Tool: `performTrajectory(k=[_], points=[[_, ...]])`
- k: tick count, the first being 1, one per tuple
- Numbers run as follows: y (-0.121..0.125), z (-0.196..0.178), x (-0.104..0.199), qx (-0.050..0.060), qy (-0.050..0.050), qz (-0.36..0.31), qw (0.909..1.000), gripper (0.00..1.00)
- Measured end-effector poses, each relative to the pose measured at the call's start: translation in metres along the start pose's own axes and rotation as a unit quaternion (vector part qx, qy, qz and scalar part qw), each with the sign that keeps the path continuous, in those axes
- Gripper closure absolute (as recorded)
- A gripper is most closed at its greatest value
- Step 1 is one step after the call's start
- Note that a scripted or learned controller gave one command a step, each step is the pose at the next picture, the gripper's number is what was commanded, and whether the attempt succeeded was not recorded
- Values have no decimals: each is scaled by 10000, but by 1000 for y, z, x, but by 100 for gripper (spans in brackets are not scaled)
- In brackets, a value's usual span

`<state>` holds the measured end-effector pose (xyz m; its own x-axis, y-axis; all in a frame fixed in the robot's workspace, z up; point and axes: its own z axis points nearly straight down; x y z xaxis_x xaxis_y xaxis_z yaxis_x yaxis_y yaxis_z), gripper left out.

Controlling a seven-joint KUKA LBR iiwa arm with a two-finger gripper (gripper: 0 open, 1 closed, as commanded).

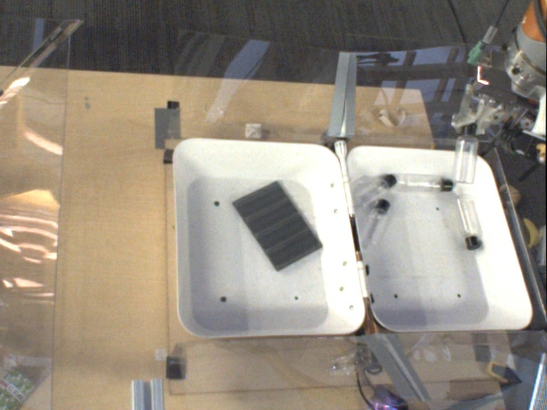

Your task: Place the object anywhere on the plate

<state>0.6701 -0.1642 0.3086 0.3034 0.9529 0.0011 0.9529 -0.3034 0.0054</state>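
A dark grey ribbed plate (278, 225) lies flat and turned at an angle in the left bin (197, 306). Several clear tubes with black caps lie in the right bin (427, 306): one (419, 180) along the back, one (374, 213) near the left wall, one (468, 220) at the right. My gripper (473, 125) hovers over the right bin's back right corner. A further clear tube (466, 161) hangs upright from its fingers, above the bin floor.
A grey metal bar (344, 92) runs back from the seam between the bins. Small black blocks (172, 109) stand on the wooden bench by the left bin. Cables and the arm's wrist (521, 58) crowd the top right.
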Motion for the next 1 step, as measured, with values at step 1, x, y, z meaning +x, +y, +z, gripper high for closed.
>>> performTrajectory(k=[1], points=[[6, -12, -21, 11, -7, -232, 9997, 100]])
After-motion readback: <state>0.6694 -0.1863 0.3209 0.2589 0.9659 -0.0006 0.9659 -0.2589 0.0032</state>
